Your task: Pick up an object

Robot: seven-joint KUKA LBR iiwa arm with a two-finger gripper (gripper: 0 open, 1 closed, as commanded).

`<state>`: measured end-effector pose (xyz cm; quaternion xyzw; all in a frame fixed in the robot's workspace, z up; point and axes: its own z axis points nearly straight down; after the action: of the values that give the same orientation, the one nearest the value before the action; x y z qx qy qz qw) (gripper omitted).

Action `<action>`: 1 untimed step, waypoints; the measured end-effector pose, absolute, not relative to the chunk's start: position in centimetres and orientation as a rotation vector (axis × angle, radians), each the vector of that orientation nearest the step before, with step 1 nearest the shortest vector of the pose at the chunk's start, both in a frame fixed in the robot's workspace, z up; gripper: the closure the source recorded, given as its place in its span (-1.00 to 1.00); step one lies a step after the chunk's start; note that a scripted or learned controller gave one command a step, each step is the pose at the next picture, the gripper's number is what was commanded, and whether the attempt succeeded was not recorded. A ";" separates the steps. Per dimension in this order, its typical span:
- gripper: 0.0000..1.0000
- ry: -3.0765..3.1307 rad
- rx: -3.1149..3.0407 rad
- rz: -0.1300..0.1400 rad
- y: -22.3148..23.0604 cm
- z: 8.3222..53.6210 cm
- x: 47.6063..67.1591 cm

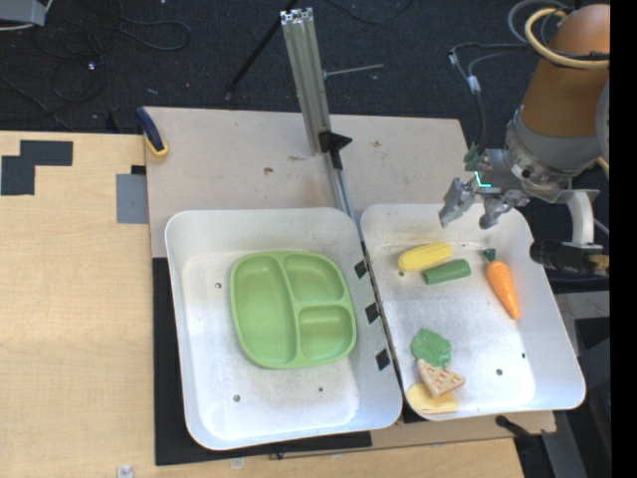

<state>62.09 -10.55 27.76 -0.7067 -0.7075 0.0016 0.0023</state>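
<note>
Yellow corn (424,257) lay in the right bin (557,391), near its upper left, with a dark green pickle (445,272) touching or just beside it below-right. Orange carrot (503,287) sat tilted to the right of both, apart from them. Lower down in the same bin, a green leafy piece (431,346) rested just above a tan pizza-like wedge (439,377), which overlapped a pale yellow piece (431,399) at the bin's bottom edge; exact shape of that last one was hard to read.

Gripper (476,214) hovered over the right bin's top edge, above and right of the corn, fingers spread apart with nothing between them. Grey arm (559,127) with orange band came in from the right.

Left bin (199,257) held a light green divided plate (294,308), three compartments, roughly centred. Black clips (370,312) sat along the seam between the bins. A metal post (309,78) rose behind the bins from the beige board (239,162). A blue-and-yellow tool (152,132) lay at the board's upper left corner. Wooden tabletop (70,307) extended left.
</note>
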 end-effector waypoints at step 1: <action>-1.00 -2.221 -2.218 0.002 -10.5 27.9 62.2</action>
<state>62.15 -10.55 27.90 -0.7066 -0.7076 0.0007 0.0011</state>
